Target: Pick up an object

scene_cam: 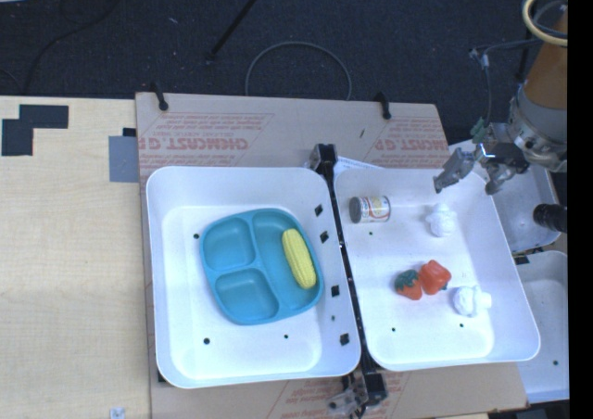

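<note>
My gripper [476, 173] hangs open over the far right corner of the right bin [519, 315], nothing between its fingers. Below it and to the left lies a small white lump [441, 219]. A small tin can [371, 209] lies on its side near the bin's far left. A red and green toy pepper [422, 280] rests in the bin's middle, with another white object [468, 300] just right of it. In the left bin [176, 315] a blue divided plate [255, 266] carries a yellow corn cob [298, 257].
A black divider [341, 269] with clips runs between the two bins. Cardboard [278, 134] lies under the bins. Cables trail on the dark floor behind the bench.
</note>
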Controlling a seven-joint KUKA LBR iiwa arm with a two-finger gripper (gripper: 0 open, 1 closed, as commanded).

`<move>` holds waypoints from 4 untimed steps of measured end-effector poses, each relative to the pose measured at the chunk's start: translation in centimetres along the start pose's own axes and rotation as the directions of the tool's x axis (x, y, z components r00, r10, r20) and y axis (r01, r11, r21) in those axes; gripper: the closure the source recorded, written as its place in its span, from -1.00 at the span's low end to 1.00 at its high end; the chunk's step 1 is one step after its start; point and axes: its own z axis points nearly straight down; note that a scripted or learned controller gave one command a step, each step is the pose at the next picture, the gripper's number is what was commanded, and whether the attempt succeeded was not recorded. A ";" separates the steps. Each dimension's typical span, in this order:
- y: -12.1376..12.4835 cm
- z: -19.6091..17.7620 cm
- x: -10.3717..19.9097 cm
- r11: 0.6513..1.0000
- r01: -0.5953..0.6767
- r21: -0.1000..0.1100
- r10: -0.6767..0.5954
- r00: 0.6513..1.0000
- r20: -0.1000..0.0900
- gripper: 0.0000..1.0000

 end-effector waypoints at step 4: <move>1.2 14.3 -0.1 1.000 0.002 -0.024 -0.002 1.000 0.003 -1.00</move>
